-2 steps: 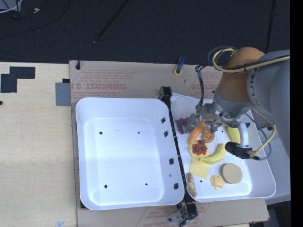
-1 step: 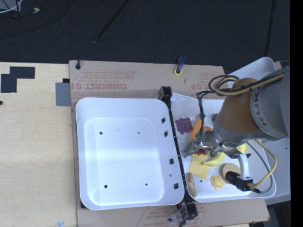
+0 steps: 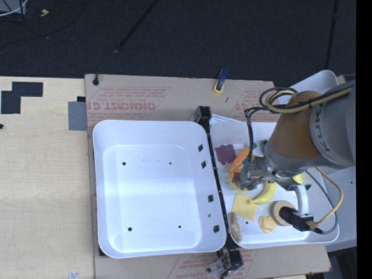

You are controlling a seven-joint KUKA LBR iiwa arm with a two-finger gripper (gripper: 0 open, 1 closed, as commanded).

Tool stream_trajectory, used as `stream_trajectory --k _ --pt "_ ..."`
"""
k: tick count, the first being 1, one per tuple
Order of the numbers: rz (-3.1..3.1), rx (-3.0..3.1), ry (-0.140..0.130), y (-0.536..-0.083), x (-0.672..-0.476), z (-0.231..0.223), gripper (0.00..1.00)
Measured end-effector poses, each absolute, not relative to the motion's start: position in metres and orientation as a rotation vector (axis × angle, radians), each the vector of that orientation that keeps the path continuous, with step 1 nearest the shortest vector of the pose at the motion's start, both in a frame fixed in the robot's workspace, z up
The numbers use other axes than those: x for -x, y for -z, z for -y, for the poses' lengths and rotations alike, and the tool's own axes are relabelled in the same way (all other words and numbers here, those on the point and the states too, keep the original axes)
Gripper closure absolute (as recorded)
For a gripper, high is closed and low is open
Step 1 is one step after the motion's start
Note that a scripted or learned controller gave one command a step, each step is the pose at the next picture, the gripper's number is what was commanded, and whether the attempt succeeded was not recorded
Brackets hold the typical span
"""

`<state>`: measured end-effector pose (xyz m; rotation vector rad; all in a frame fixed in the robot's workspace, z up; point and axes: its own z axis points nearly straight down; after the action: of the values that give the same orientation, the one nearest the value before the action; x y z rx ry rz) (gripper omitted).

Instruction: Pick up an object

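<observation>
In the right bin (image 3: 325, 235) lie several small objects: a purple piece (image 3: 225, 153), an orange piece (image 3: 239, 161), a yellow banana-shaped piece (image 3: 265, 193), a pale yellow block (image 3: 244, 206), a small yellow lump (image 3: 266, 224) and a tan ring with a dark centre (image 3: 281, 212). My gripper (image 3: 248, 176) is low in this bin, right beside the orange piece and just left of the banana shape. The wrist and arm hide part of the bin behind it.
The left bin (image 3: 152, 188) shows a bare white floor with small dark holes. A black divider (image 3: 212, 173) runs between the bins. A blue and yellow clip (image 3: 220, 82) sits on the cardboard at the back. Cables (image 3: 325, 196) loop off the arm over the right bin.
</observation>
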<state>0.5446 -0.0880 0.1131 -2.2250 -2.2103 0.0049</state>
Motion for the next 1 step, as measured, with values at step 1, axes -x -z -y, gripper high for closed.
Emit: stream_trajectory --k 1 --pt "2.24 2.204 0.017 -0.1923 -0.6004 -0.0531 1.0"
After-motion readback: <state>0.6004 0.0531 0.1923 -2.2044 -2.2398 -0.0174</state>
